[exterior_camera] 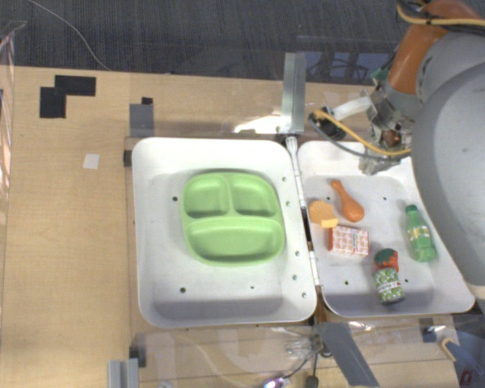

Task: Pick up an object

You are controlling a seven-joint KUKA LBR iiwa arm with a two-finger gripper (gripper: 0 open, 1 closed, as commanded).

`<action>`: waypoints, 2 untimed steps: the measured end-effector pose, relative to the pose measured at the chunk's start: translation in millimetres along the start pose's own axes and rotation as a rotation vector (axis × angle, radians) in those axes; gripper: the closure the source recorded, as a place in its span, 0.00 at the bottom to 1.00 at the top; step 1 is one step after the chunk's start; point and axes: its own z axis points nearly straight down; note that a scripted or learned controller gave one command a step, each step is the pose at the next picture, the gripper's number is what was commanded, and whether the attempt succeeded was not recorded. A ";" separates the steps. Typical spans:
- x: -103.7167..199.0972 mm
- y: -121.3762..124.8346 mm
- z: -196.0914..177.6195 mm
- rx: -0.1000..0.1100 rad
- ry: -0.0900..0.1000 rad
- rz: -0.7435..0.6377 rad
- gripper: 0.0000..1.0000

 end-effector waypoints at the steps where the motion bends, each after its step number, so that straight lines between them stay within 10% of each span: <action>1: 9.2 -43.6 -17.6 0.001 -0.002 -0.004 1.00; 2: 6.7 -42.9 1.7 0.001 -0.004 0.003 1.00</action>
